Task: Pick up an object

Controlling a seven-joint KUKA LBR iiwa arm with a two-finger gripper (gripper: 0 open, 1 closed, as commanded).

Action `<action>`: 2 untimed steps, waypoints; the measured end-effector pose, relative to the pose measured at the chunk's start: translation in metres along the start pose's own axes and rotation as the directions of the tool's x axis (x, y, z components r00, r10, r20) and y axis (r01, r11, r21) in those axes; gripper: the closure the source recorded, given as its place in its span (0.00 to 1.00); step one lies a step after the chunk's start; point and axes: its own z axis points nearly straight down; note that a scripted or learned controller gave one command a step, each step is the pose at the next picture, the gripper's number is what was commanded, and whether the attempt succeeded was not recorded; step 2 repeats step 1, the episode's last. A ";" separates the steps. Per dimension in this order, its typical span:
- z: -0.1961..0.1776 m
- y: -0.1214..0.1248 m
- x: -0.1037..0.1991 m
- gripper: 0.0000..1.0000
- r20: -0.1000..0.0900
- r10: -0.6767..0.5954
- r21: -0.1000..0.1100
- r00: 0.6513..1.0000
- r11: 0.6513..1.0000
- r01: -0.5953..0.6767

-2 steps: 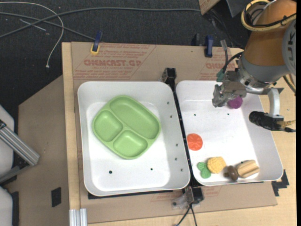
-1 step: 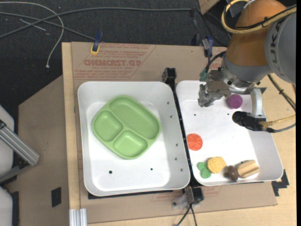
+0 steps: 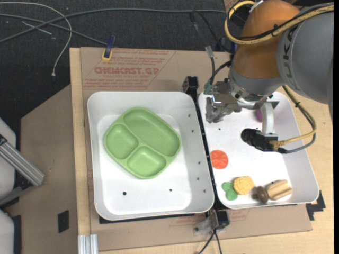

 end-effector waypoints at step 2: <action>0.006 0.007 0.054 1.00 0.000 -0.001 -0.003 1.000 1.000 0.001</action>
